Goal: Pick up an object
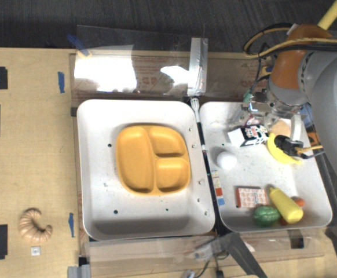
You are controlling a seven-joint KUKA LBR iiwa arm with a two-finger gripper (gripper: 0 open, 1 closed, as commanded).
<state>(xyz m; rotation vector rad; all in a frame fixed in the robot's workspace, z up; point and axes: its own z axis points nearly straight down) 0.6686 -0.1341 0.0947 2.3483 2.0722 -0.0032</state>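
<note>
My gripper hangs low in the far part of the right bin, under the orange-banded wrist. Right below it lies a small black-and-white item next to a white card; whether the gripper touches either is unclear. A yellow banana-like piece lies just to its right. A white ball sits nearer the bin's left wall. At the near end are a red patterned box, a green round item and a yellow bottle.
The left bin holds a yellow divided plate. A croissant-shaped toy lies on the bench at the lower left. Cables loop above the wrist, and the grey arm body fills the right side.
</note>
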